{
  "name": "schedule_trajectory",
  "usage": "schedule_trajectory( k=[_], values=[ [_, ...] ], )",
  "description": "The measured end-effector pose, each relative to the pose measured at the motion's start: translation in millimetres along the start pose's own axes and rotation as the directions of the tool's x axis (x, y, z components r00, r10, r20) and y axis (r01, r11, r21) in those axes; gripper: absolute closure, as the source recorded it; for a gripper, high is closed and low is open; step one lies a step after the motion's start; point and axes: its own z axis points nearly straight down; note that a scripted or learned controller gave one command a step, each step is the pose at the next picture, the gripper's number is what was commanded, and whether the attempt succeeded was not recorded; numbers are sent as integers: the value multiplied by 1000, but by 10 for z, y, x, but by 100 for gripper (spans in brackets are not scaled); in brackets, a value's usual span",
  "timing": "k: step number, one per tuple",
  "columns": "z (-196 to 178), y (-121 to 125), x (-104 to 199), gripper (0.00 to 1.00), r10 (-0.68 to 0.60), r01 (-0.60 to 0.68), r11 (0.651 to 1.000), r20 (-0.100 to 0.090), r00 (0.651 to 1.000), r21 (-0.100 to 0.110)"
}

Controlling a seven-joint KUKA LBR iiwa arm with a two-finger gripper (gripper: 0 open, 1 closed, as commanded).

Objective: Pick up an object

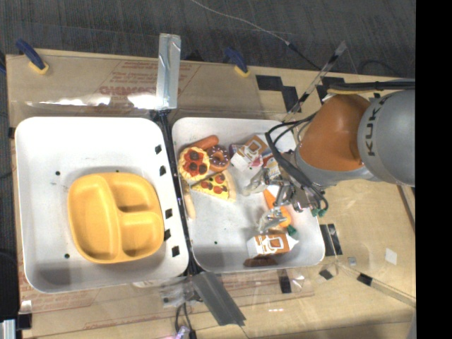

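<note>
Grey arm's gripper (277, 202) reaches down among toy food in the right bin (212, 254); I cannot tell its grip. Yellow divided tray (115, 217) lies in the left bin (42, 147).

A pizza (194, 163) and a pizza slice (214, 185) lay flat at the right bin's left side, a sausage (205, 143) just above them. An orange piece (277, 207) sat near the middle, and a white-and-orange carton (272, 244) lay by the lower right corner.
</note>
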Motion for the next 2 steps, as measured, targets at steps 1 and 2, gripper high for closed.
schedule_trajectory(
  k=[1,2],
  values=[
    [-150,7,-43,100,-9,9,1000,9,1000,4],
    [-1070,102,-558,100,19,-19,1000,16,1000,7]
  ],
)
